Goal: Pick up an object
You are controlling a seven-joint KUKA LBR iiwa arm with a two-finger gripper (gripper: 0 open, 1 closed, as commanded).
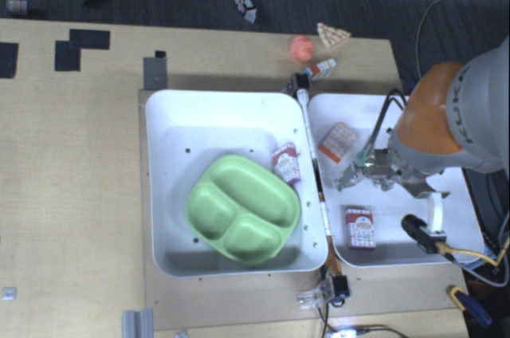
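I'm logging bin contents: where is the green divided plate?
The green divided plate lies in the left bin, toward its front, with a small red-and-white packet touching its right rim.

Divided tray (243,207) in left bin (163,169); two packets (360,227) in right bin (390,258).

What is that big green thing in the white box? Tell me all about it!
It is a green divided plate, smooth and plastic-looking, with rounded corners and three sunken compartments: one long one and two smaller ones. It lies tilted in the left bin, its lower edge against the front wall, filling much of the floor. A small red and white packet sits against its upper right rim. The robot's hand is over the other bin, not touching it.
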